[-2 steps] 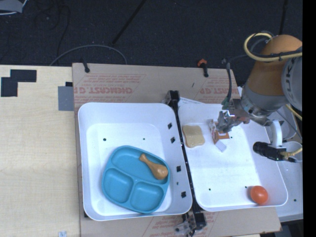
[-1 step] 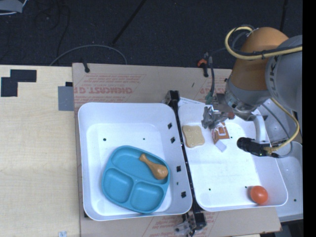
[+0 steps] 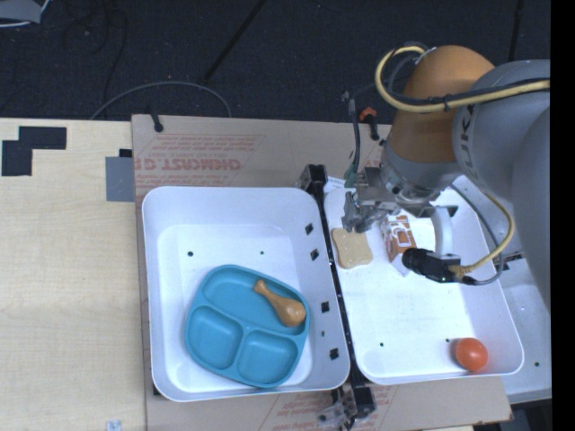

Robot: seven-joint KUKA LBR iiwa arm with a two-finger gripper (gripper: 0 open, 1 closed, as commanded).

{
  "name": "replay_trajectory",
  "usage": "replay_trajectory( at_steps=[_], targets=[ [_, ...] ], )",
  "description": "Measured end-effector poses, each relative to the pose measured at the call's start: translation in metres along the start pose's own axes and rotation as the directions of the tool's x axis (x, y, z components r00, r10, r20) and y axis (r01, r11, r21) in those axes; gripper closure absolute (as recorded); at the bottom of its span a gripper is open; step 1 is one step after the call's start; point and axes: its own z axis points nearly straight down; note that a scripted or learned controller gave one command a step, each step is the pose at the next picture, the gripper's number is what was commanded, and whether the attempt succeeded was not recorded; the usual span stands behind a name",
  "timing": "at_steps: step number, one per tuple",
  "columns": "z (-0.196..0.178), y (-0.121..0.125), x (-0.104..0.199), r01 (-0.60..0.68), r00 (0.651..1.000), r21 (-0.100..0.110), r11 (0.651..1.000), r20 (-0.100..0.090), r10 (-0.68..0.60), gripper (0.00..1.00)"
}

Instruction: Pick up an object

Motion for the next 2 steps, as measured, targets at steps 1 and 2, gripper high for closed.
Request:
replay_trajectory(
  at_steps=[1, 2],
  targets=[
    [-0.005, 0.004, 0.062, 0.001, 1.0, -0.001, 1.0, 0.0, -0.001, 1.0],
    [-0.015, 0.008, 0.113, 0.002, 1.0, -0.001, 1.0, -0.001, -0.002, 1.0]
  ],
)
